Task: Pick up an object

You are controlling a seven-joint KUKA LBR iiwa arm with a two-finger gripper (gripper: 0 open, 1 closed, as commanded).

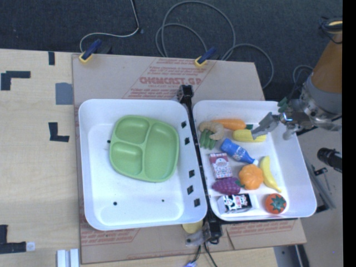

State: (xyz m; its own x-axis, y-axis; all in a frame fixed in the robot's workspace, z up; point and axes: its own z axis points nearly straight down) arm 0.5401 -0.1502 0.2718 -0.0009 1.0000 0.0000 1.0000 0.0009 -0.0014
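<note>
Hovering above the right bin (pixel 289 166), near its upper right corner, the hand (pixel 266 125) is recorded; its grip state cannot be told. Grouped within the right bin: carrot (pixel 227 124), blue bottle (pixel 236 149), orange (pixel 251 176), banana (pixel 270 173), tomato (pixel 275 203), grapes (pixel 226 186). Beside it, the left bin (pixel 94 166) is occupied by a green divided plate (pixel 144 148).

Right of the green plate (pixel 145 148) in the left bin (pixel 89 149), the right bin (pixel 300 166) is seen holding toy food, with the gripper (pixel 266 124) hung over a yellow piece (pixel 249 136).
</note>
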